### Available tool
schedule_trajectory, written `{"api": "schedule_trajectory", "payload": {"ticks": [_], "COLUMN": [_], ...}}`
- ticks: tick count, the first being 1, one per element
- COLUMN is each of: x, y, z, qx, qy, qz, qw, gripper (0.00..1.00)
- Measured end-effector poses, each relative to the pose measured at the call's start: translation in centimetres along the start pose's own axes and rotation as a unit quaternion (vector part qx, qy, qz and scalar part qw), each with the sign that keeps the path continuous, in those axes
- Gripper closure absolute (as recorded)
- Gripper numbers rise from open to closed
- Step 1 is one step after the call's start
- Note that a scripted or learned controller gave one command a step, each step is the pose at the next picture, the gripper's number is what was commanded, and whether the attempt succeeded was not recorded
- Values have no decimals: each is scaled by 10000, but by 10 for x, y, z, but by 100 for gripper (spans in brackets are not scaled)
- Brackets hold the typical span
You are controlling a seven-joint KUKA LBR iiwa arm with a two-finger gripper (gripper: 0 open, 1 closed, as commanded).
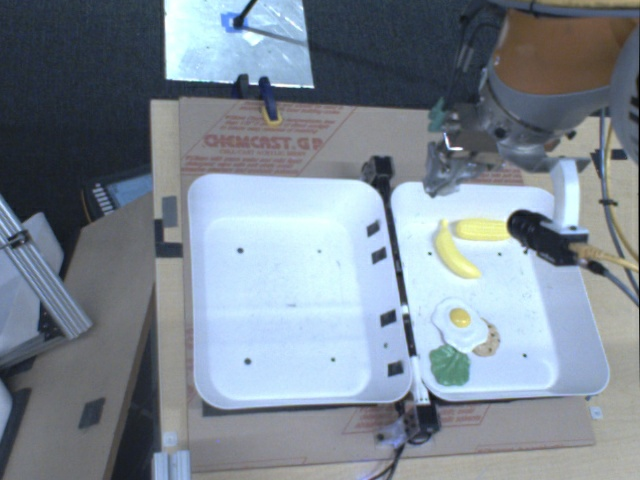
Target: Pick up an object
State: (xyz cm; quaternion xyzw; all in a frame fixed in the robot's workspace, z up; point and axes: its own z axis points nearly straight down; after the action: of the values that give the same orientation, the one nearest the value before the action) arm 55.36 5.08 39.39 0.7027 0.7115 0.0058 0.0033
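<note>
Two white bins sit side by side on a bench. Left bin [290, 288] w/ bare floor; right bin [560, 338] has the toys. Robot arm [560, 58] reaches in from right, claw [440, 180] above right bin's far-left corner; can't tell if it's open or shut, nothing seen in it. Banana [455, 251] and corn [480, 230] lie just below claw, touching. Fried egg [462, 325], green leaf [449, 365] nearer front. Best bet: drop straight onto banana, closing across its narrow width. Divider wall close on left; more room to right.

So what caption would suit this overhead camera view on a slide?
Grey arm's gripper over the right bin's far edge, near toy banana, corn, fried egg.
</note>
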Motion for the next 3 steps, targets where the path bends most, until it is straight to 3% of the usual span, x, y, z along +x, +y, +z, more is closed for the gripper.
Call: {"api": "schedule_trajectory", "payload": {"ticks": [1, 2, 3], "x": [78, 126, 190], "y": [-33, 15, -68], "z": [-110, -54, -90], "qx": [-9, 63, 53], "qy": [16, -16, 10], "qz": [-9, 23, -11], "qw": [10000, 10000, 10000], "gripper": [100, 100, 100]}}
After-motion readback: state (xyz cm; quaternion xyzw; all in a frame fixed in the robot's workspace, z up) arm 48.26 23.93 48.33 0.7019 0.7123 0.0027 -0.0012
